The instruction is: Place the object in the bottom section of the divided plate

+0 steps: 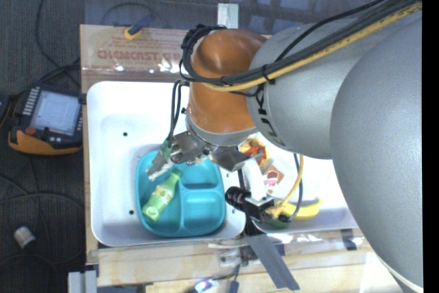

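A teal divided plate (pixel 199 213) lies in the front part of the left white bin (pixel 113 147). A green bottle-shaped object (pixel 160 196) lies tilted in the plate's long left section, its narrow end pointing up and right. My gripper (pixel 167 160) hangs over the plate's upper left rim, just above the bottle's narrow end. Whether it touches the bottle is hidden by the wrist. The plate's two smaller sections on the right hold nothing.
The right bin (pixel 329 216) holds a red, white and orange packet (pixel 264 167), a yellow banana-like thing (pixel 306 208) and a small green item (pixel 276 217). The big grey arm covers most of that bin. A handheld screen unit (pixel 48 120) lies on the floor at left.
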Robot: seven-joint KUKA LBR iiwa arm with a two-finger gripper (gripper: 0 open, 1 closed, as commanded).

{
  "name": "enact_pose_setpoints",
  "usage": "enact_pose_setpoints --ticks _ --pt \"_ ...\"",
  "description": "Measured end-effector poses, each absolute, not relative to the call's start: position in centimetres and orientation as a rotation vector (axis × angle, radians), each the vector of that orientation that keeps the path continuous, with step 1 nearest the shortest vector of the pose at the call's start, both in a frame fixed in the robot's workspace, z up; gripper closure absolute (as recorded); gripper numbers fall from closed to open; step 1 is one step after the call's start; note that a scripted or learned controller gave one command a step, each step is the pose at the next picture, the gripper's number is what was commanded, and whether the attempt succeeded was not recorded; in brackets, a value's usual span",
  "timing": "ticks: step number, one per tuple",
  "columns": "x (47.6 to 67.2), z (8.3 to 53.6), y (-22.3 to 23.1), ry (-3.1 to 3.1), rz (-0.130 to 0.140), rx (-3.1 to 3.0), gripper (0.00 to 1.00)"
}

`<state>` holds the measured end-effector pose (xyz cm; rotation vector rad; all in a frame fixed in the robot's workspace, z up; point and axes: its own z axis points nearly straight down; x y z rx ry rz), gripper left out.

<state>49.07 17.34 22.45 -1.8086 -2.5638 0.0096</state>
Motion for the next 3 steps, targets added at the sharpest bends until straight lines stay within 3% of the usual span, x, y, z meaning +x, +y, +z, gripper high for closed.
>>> enact_pose_setpoints --ticks 1,2,3 --pt "49.74 11.56 20.13 -2.633 0.011 -1.703 0.00" --pt "49.76 11.57 20.10 -2.632 0.011 -1.704 0.00" --pt "49.37 12.12 20.88 -2.625 0.005 -1.687 1.00"
